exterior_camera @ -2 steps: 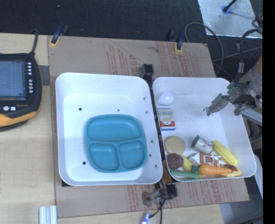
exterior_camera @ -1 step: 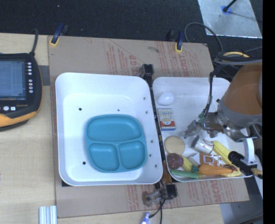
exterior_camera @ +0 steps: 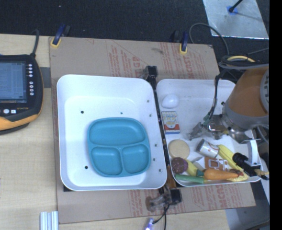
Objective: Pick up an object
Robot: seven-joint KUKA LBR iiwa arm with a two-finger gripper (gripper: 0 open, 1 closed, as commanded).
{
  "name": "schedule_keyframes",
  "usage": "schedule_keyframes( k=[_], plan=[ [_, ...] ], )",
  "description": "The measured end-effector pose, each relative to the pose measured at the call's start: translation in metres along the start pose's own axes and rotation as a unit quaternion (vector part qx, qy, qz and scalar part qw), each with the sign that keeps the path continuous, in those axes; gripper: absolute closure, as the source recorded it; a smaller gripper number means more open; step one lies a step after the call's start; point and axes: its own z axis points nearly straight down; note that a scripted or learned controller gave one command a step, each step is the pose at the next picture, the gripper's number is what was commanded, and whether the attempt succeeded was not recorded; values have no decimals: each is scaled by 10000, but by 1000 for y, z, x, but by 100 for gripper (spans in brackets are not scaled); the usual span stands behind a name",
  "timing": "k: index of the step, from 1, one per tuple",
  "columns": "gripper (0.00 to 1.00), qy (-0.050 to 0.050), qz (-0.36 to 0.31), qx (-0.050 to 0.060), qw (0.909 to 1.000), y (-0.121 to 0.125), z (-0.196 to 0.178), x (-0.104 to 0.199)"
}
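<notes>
My gripper (exterior_camera: 207, 131) hangs over the middle of the right bin (exterior_camera: 193, 91), open, with nothing between its fingers. Just below it lies a small silver can (exterior_camera: 208, 149) on its side. Around that are a round beige biscuit (exterior_camera: 179, 148), a dark red round piece (exterior_camera: 179, 165), a yellow banana-like piece (exterior_camera: 228, 155), an orange carrot (exterior_camera: 221, 175) and a green pod (exterior_camera: 191, 179) along the front wall. Farther back sit a small carton (exterior_camera: 170, 120) and a white egg-shaped object (exterior_camera: 170, 100). The arm's orange band (exterior_camera: 248, 92) covers the bin's right side.
The left bin (exterior_camera: 73, 92) holds a blue divided plate (exterior_camera: 118, 145). A tablet-like pendant (exterior_camera: 11, 87) lies on the bench at far left. Cables (exterior_camera: 212, 32) loop behind the right bin. The bins' shared walls (exterior_camera: 157, 123) run between them.
</notes>
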Motion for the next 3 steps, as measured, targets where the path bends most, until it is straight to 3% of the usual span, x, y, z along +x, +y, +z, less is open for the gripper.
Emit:
schedule_keyframes(
  k=[1,2,3],
  plan=[
    [0,8,1,-8,10000,83,-1,-23],
    [0,8,8,-3,10000,-2,-57,-44],
    [0,8,-14,6,10000,68,0,5]
  ],
)
